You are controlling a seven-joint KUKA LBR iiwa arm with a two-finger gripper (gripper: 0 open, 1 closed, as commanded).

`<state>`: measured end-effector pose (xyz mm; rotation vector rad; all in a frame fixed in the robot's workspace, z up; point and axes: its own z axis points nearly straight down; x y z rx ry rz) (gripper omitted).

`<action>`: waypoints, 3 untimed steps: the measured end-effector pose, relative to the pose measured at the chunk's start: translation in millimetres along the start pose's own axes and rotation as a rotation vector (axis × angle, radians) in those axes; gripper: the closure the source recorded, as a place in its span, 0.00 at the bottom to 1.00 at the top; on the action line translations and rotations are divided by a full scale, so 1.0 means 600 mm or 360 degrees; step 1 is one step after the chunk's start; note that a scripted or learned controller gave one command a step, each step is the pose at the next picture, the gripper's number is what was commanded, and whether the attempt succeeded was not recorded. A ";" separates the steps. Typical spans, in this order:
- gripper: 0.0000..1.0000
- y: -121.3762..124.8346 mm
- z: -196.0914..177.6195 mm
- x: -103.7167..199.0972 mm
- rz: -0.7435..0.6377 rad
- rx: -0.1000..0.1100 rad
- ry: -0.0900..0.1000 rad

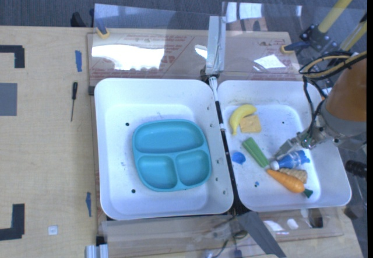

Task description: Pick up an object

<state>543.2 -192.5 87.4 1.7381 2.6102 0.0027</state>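
The right bin holds several small items. A yellow banana lies at the back with a tan wedge against it. A green stick lies in the middle, and a small blue piece is left of it. An orange carrot lies near the front. Just behind the carrot is a blue and white object. My gripper is low in this bin, right above that blue and white object and beside the green stick's near end. Nothing is visibly lifted.
The left bin holds a teal divided plate. Clear panels stand behind both bins. The arm's orange band and black cables hang over the right bin's far right side. A divider ridge separates the bins.
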 end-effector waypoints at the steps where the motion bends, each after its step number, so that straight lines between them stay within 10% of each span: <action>1: 0.00 -0.050 -0.002 0.148 0.0115 -0.0001 0.0006; 2: 1.00 -0.048 -0.019 0.145 0.0121 -0.0012 -0.0003; 3: 1.00 0.024 -0.210 0.219 0.0206 -0.0008 0.0002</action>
